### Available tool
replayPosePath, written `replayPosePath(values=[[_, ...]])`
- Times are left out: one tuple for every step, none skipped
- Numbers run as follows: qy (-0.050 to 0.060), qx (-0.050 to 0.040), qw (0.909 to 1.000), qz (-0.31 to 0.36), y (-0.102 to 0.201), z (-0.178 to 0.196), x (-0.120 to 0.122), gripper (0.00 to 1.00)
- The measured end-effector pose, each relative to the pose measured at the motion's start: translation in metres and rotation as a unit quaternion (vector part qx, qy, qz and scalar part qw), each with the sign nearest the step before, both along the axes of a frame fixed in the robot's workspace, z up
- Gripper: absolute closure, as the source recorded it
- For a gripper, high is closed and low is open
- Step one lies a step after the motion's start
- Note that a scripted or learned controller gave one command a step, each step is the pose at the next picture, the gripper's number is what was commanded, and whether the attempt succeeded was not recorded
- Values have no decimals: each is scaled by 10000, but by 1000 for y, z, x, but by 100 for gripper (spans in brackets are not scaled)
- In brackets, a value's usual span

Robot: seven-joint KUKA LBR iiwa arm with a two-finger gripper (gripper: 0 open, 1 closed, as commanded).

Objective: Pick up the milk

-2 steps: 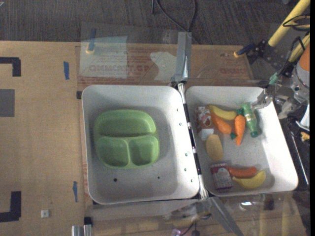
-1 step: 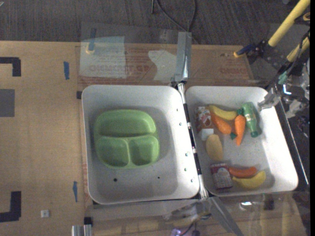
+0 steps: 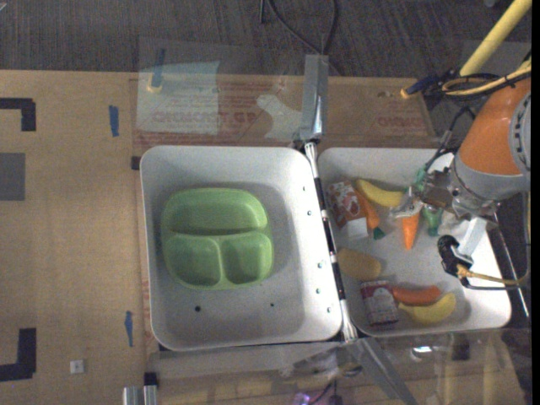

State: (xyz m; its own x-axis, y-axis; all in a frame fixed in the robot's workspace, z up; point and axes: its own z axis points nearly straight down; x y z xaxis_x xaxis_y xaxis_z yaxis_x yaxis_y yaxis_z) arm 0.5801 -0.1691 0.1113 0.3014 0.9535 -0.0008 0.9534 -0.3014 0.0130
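**Milk lies across the bin from the pincer**

The pincer (image 3: 419, 199) hangs over the upper right part of the right bin (image 3: 489, 310), under the orange-banded wrist. Whether it is open or closed I cannot tell, as the wrist housing crowds it from this angle. Nothing can be seen held in it.

Just below it are an orange carrot (image 3: 409, 231) and a small green bottle (image 3: 432, 218). A banana (image 3: 380, 195) lies to its left. Beyond the banana, against the bin's left wall in the upper part, lies what I take to be the milk (image 3: 344, 202), a red-and-white carton on its side. A similar red-and-white box (image 3: 380, 301) sits at the lower edge of the bin, so the identification is a judgement.

The carton's long axis runs nearly up and down the frame, leaning a little from upper left to lower right. Its paler end points toward the bottom of the frame. Which end is the top is too small to make out.

To do this step well, the pincer should travel left across the banana and come down centred on the carton. It should close across the short width, at right angles to that long axis. The wall on one side and a second small carrot (image 3: 372, 218) touching or nearly touching the other leave little room, so a straight, well-centred descent matters.
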Motion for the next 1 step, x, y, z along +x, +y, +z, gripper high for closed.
replayPosePath(values=[[-7,0,10000,-21,-2,10,0,100]])
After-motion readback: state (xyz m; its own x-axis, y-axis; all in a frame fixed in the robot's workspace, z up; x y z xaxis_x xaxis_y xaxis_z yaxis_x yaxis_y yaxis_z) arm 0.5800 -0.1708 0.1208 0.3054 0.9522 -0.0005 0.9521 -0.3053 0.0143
